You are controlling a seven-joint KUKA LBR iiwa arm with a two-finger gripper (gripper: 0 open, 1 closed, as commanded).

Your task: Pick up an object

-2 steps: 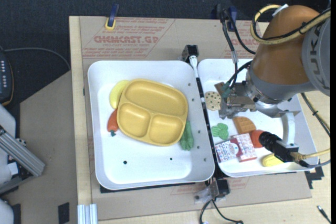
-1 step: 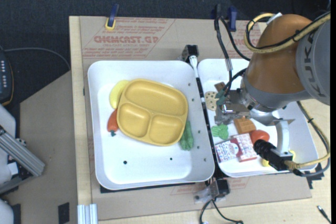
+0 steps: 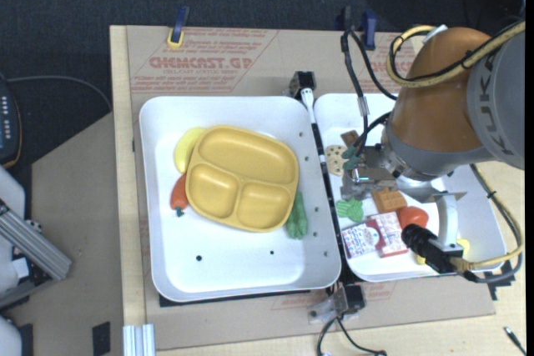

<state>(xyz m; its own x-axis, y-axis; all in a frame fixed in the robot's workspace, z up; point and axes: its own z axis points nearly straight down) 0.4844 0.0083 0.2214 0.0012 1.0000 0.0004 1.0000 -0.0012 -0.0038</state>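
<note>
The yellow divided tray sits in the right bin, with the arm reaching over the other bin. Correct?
Not quite. The camera view shows the yellow divided tray in the left bin, not the right one. The arm reaches over the other bin, the right bin, as you said.

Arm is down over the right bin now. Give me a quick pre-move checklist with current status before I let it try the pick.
1. Gripper is over the right bin, near that bin's left side: ok.
2. Finger opening: cannot tell, the wrist hides it.
3. Something held between the fingers: cannot tell.
4. Candidate objects near the gripper: green item, red-and-white packet, red object, brown block: ok.
5. Objects spaced for a clean grasp: not ok, they lie crowded together under the arm.
6. Left bin undisturbed, yellow divided tray lying flat in it over smaller items: ok.
</note>
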